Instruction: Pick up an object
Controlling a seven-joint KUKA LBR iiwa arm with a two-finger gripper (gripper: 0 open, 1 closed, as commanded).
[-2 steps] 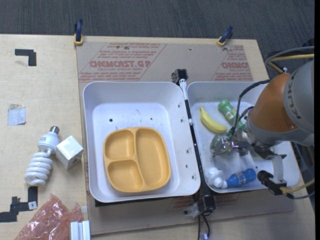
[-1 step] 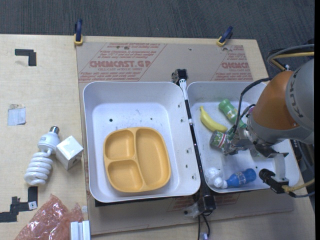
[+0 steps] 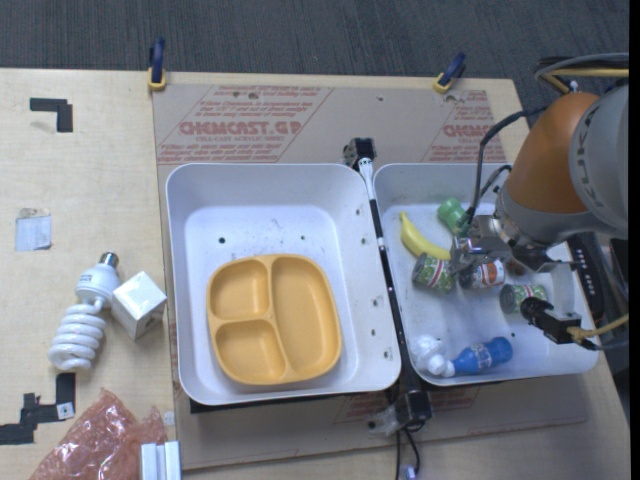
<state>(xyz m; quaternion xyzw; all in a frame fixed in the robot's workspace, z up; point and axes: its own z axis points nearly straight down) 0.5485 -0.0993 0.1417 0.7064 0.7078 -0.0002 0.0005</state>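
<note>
Low in the right bin [image 3: 560, 360], the pincer [image 3: 468, 258] sits among the small things there, and whether it grips anything cannot be told from this angle. Just beside it lie two small printed cans: one green-patterned can [image 3: 434, 272] to its left and one red-and-white can [image 3: 487, 273] under the wrist. One yellow banana [image 3: 418, 236] lies just above the green-patterned can, with one green cup [image 3: 451, 213] near the banana's upper end. A third little can [image 3: 524, 295] lies to the right, near a black part of the arm. One blue-and-white bottle [image 3: 470, 359] rests along the bin's near wall. The left bin [image 3: 190, 298] holds one yellow divided plate [image 3: 272, 318] with three compartments. On the surface [image 3: 90, 168] to the left are one spiral light bulb [image 3: 83, 320], one white cube [image 3: 139, 303] touching it, and one red mesh bag [image 3: 95, 438].
</note>
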